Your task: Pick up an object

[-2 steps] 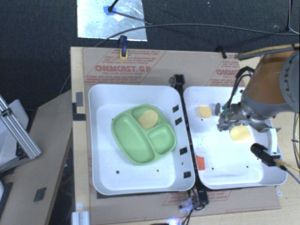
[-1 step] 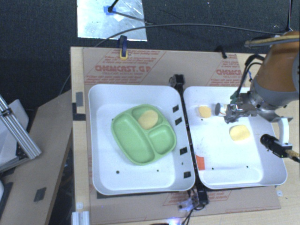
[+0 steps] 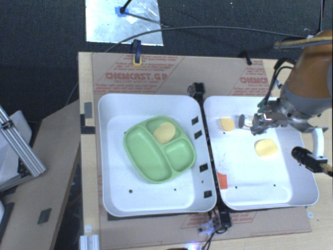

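Observation:
The right bin (image 3: 260, 191) holds a small yellow piece (image 3: 227, 124) near its back left, a larger pale yellow lump (image 3: 266, 148) toward the middle right, and a small orange-red piece (image 3: 222, 180) near its front left. My gripper (image 3: 253, 124) hangs over the back of this bin, just right of the small yellow piece and above-left of the yellow lump. Nothing shows between its fingers. In the left bin (image 3: 119, 191) lies a green divided plate (image 3: 156, 150) with a yellow object (image 3: 165, 133) in its top compartment.
The arm's grey and orange body (image 3: 312, 82) covers the right bin's back right corner. A black part (image 3: 307, 158) sticks out at the bin's right wall. Black clips (image 3: 197, 90) sit along the seam between the bins. Cardboard (image 3: 156, 72) lies under both bins.

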`<move>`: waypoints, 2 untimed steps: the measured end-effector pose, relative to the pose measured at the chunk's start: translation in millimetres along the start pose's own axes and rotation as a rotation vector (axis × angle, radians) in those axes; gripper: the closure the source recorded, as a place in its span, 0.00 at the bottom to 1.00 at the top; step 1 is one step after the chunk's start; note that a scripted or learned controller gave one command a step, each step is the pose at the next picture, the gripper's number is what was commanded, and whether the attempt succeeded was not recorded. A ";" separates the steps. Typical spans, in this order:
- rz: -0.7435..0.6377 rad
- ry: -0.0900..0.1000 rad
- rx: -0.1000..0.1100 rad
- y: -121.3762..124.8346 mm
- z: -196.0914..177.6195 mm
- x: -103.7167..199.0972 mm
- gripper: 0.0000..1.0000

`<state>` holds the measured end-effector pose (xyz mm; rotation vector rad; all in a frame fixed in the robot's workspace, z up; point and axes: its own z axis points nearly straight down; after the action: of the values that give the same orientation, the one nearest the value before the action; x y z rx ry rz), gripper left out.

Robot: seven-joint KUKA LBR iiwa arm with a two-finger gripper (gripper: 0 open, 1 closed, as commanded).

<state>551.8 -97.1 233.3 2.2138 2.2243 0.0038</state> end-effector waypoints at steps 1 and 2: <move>-0.005 0.002 0.001 -1.5 -8.3 49.7 1.00; -0.005 0.002 0.003 -7.9 -11.6 107.2 1.00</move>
<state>543.3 10.0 244.8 2.2110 2.2321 0.0030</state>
